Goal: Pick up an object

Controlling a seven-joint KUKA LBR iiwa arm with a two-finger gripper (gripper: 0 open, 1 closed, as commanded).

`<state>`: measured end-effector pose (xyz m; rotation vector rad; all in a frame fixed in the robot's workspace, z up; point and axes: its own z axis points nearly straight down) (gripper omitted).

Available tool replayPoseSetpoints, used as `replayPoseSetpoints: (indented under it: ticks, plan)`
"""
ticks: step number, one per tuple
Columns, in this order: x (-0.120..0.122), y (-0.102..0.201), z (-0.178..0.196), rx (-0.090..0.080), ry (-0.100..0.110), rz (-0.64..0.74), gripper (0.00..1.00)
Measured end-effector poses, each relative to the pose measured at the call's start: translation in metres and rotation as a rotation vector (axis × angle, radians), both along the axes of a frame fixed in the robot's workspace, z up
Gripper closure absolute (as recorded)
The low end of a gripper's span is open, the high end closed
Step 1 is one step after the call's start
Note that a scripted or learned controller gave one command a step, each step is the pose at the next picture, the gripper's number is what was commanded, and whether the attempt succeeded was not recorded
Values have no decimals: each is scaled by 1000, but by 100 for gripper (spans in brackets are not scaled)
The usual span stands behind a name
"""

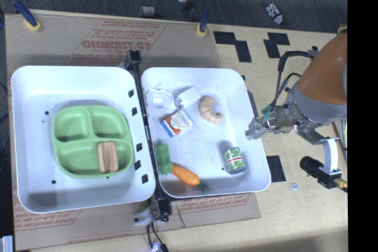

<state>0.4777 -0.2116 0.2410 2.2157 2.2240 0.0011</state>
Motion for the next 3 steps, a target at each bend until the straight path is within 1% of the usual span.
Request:
replayPoseSetpoints:
  ticks: [1,2,3]
  plan:
    - [-1,47,-5,1,3,3,100]
    - [80,31,0,2,2,1,100]
    - [80,31,0,2,3,2,0]
